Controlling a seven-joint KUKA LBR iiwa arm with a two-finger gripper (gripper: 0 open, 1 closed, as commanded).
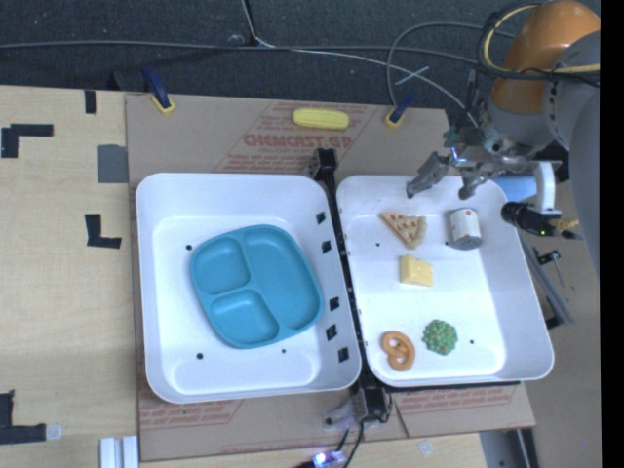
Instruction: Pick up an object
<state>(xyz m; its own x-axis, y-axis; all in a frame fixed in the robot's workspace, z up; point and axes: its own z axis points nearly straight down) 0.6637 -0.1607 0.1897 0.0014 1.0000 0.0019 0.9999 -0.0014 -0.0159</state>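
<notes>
- The left bin (156,291) holds a blue divided plate (255,286) near its middle.
- On the cardboard at 12 o'clock from the bins lies a yellow banana-shaped toy (320,118).
- The right bin (507,291) carries five things: a pizza slice (405,227) at 11 o'clock, a cheese wedge (416,270) at the centre, a pretzel (398,350) at 7 o'clock, a green broccoli piece (440,336) at 6 o'clock, and a grey can (464,228) at 1 o'clock.
- The gripper (445,183) hovers over the right bin's 12 o'clock rim, its fingers (423,181) spread open with nothing between them, near the can but apart from it.
</notes>
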